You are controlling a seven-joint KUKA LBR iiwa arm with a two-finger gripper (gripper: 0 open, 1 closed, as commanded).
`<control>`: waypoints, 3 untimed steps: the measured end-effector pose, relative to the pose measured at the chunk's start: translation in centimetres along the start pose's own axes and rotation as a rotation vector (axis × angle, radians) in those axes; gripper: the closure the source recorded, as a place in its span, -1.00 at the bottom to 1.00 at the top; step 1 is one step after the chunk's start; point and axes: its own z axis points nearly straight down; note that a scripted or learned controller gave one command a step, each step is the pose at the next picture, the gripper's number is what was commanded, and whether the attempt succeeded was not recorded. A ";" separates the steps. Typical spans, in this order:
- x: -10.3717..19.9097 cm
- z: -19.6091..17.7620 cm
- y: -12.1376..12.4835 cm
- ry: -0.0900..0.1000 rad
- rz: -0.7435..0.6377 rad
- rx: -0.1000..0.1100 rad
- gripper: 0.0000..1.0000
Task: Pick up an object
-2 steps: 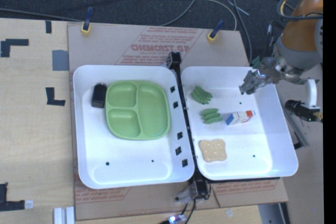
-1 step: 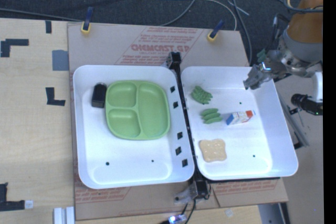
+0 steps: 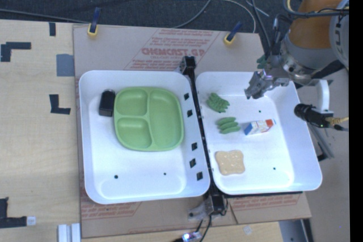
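Two white bins (image 3: 91, 139), left – one green tray (image 3: 149, 119), one black block (image 3: 106, 103), right – two pea pods (image 3: 218, 102), one carton (image 3: 259, 127), one toast (image 3: 229, 162), gripper (image 3: 256, 88) at one o'clock, finger state unclear

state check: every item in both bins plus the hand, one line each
Green three-compartment plastic plate: flat in left bin.
Small black block: touching the plate's left edge.
Two green pea pods: loose in right bin.
Small milk carton: on its side.
Tan toast slice: flat.
Hand: over the right bin's far side.
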 end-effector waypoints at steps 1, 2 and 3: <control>6.2 0.6 -0.7 0.000 0.000 0.002 1.00; 11.4 2.3 -2.5 -0.001 0.001 0.003 1.00; 16.6 3.7 -3.5 -0.001 0.001 0.003 1.00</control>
